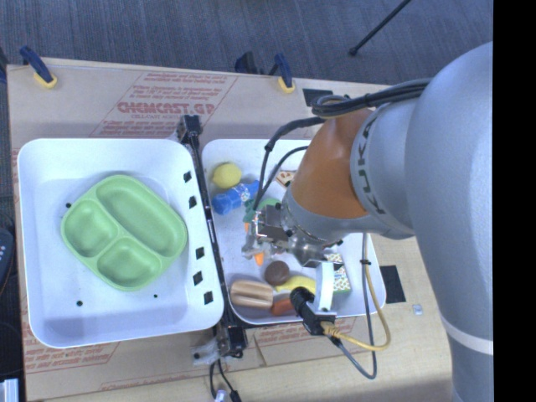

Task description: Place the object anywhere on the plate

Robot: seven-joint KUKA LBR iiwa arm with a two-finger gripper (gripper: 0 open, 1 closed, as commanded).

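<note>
Left of frame: green three-compartment plate [124, 230] lies in the left bin [38, 308], nothing on it. Centre-right: the arm [352, 174] hangs over the right bin [374, 296], with the jaws [266, 239] low among the objects; whether they are spread or pressed together cannot be told. Objects in that bin: yellow ball [225, 174], blue item [228, 199], brown round piece [277, 271], hot dog [252, 294].

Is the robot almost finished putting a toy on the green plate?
Not yet. The green plate in the left bin has nothing on it. The arm is over the right bin, with its gripper low among the toys, near the brown ball. I can't see it holding anything. Grabbing one and carrying it to the plate are left.
</note>
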